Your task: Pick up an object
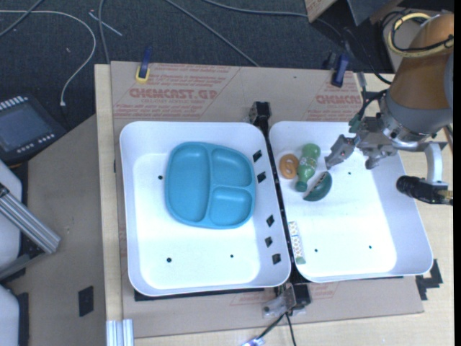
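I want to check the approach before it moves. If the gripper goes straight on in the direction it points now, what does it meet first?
The gripper points down and toward the left of the view, so it would probably meet the dark green bowl-like object first, next to the light green toy. Depth is unclear; it might reach the right bin floor instead.

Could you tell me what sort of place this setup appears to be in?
Probably a robotics lab test bench: two white bins clamped on a cardboard-covered board, loose cables on dark carpet, and the arm's end effector over small toy objects.
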You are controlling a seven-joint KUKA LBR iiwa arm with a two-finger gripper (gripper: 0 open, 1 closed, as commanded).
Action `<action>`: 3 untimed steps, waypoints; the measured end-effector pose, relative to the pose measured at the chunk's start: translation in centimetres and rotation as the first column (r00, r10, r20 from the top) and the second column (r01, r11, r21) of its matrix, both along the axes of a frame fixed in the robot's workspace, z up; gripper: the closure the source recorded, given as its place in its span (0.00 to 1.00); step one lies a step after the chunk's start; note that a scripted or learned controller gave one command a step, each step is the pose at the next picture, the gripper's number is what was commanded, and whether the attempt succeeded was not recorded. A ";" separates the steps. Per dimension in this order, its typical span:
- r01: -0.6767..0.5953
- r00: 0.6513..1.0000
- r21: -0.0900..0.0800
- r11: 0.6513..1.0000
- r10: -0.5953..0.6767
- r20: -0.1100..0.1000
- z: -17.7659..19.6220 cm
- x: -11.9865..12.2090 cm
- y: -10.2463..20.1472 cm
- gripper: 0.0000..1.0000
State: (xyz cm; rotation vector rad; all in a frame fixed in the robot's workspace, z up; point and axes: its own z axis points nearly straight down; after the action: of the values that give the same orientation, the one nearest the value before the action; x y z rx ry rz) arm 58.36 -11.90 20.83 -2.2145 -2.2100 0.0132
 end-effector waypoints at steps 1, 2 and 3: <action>-0.003 1.000 -0.002 1.000 0.003 0.014 0.8 0.3 0.0 0.00; -0.002 1.000 -0.002 1.000 0.002 0.010 -3.5 -0.1 0.1 0.00; -0.002 1.000 0.000 1.000 0.002 0.006 -9.5 -0.9 0.4 0.00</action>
State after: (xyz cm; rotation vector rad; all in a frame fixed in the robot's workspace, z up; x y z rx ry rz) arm 57.43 -11.48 11.33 -2.2159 -2.2152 0.0065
